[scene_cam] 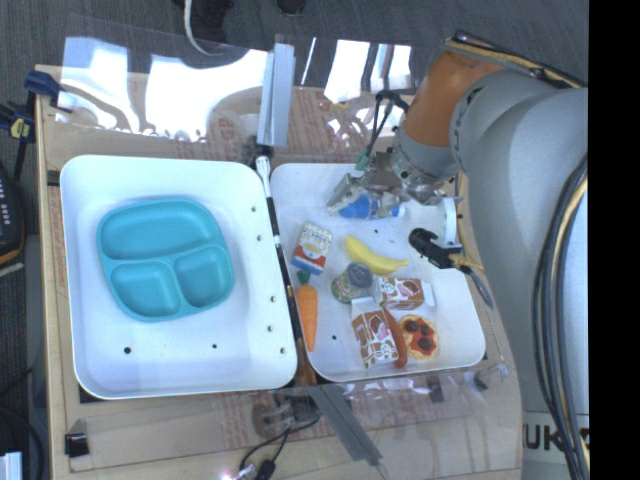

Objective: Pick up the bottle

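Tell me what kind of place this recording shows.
Probably a robotics lab's pick-and-place bench: two white bins side by side, toy food like a banana and carrot, a grey arm reaching in.

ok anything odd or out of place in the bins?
Nothing spilled or visibly damaged. The right bin is crowded with loose toy food lying at mixed angles: carrot, banana, small cartons. The blue bottle lies on its side under the end effector. The teal tray sits flat in the left bin.

L bin: blue tray (165, 256). R bin: banana (375, 256), carrot (307, 315), pizza (418, 336), carton (313, 247).
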Controlling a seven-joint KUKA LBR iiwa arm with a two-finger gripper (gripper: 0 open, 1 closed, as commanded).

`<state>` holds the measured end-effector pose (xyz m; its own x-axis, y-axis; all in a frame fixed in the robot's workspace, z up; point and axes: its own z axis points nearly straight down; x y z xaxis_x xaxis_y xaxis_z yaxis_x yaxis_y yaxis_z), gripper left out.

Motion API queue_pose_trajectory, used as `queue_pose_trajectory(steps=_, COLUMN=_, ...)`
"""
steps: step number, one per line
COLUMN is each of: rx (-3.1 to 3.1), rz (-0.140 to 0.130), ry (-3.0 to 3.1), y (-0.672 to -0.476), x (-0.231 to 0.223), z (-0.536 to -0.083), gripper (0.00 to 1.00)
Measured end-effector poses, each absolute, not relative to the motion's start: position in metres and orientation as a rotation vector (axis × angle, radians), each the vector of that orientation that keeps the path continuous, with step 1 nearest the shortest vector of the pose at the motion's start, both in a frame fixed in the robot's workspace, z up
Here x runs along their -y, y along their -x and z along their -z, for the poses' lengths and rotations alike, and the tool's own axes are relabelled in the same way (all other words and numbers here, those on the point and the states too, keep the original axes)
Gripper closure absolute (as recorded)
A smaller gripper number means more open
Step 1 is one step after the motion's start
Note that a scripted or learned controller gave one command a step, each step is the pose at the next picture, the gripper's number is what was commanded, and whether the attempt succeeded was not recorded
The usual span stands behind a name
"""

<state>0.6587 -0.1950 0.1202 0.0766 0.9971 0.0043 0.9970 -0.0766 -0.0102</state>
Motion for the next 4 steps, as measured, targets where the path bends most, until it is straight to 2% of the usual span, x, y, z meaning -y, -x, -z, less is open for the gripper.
queue_pose_trajectory(steps=1, rx=2.129, rz=-0.005, ry=2.303, y=-0.657, x=0.202, z=-0.091, gripper=0.0)
queue_pose_trajectory(steps=2, rx=2.134, rz=-0.007, ry=2.295, y=-0.657, x=0.2, z=-0.101, gripper=1.0)
queue_pose_trajectory(steps=3, rx=2.134, rz=-0.006, ry=2.294, y=-0.657, x=0.2, z=-0.101, gripper=0.0)
queue_pose_trajectory(steps=4, rx=2.137, rz=-0.007, ry=2.29, y=-0.657, x=0.199, z=-0.11, gripper=1.0)
